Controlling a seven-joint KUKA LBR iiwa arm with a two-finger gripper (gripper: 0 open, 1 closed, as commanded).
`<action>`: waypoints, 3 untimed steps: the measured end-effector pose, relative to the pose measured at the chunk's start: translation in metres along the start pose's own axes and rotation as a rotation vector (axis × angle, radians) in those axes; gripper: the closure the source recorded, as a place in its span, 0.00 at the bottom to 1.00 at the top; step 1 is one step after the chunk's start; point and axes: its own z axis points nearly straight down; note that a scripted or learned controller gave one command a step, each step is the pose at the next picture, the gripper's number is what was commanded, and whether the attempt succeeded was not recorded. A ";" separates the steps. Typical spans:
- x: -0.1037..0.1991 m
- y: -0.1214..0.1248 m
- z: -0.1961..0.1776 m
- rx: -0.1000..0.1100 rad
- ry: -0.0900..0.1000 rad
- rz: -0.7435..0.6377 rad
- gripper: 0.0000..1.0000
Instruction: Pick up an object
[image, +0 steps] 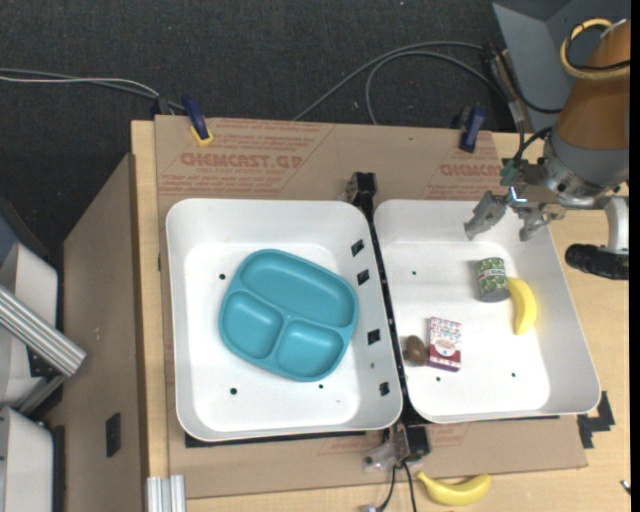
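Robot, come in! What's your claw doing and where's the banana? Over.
Claw open, over the right bin, holding nothing. Banana lying in that bin, touching the small can. Nothing between claw and can.

We look down on a brown cardboard sheet (300, 150) printed with red lettering, laid over a wooden bench (100, 300). Blue clamps (196, 120) pin the sheet's far edge, one near each far corner. Beyond the sheet lies dark carpeted floor (250, 50), with thin grey cables (80, 82) trailing across it. Left of the bench, an aluminium rail (35, 325) runs at a slant.
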 end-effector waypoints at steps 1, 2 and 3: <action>0.001 0.003 -0.009 -0.015 -0.002 -0.003 0.00; -0.006 0.005 0.052 -0.008 -0.001 -0.002 0.00; -0.002 0.001 0.094 -0.015 -0.003 -0.003 0.00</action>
